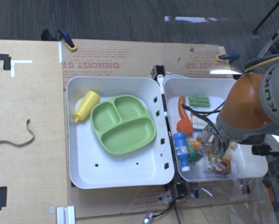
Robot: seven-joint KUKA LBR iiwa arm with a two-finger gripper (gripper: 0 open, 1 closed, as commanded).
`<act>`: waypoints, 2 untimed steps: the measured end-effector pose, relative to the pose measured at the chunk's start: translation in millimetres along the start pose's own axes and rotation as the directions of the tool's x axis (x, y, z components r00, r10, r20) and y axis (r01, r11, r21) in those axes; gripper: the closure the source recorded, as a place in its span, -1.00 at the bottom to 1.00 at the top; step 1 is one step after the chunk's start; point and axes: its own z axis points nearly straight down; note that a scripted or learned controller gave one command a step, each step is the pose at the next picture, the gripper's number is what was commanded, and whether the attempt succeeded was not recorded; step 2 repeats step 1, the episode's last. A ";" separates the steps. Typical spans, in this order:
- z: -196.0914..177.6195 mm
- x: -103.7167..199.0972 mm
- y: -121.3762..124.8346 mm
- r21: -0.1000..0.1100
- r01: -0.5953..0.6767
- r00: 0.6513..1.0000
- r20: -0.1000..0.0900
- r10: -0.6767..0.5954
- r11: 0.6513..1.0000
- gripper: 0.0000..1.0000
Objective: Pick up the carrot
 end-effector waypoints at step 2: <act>-6.6 0.0 1.1 0.001 0.005 1.000 -0.003 -0.005 1.000 1.00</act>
